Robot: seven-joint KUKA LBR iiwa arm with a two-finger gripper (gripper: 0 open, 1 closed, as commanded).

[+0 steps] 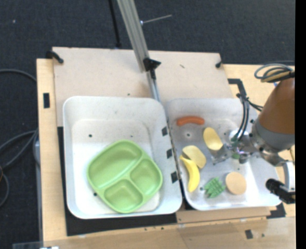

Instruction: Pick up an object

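On the counter [49, 139] the two white bins sat side by side, the left bin [75, 113] given over to a green divided plate [124, 176] and the right bin [194, 108] gathering every small pickable piece within my reach from the right. Among these lay a banana [191, 174], two pale slices [212, 138] [194, 155], a tan round [236, 183], a sausage [190, 121] and a green sprig [213, 187]. My pincer [236, 152] hung low between the upper slice and the round; whether it was released or clenched I could not tell.

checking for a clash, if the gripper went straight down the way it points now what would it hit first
Probably the bare floor of the right bin. The gripper hangs between the yellow chip and the tan round piece, seemingly over neither, though depth is unclear.
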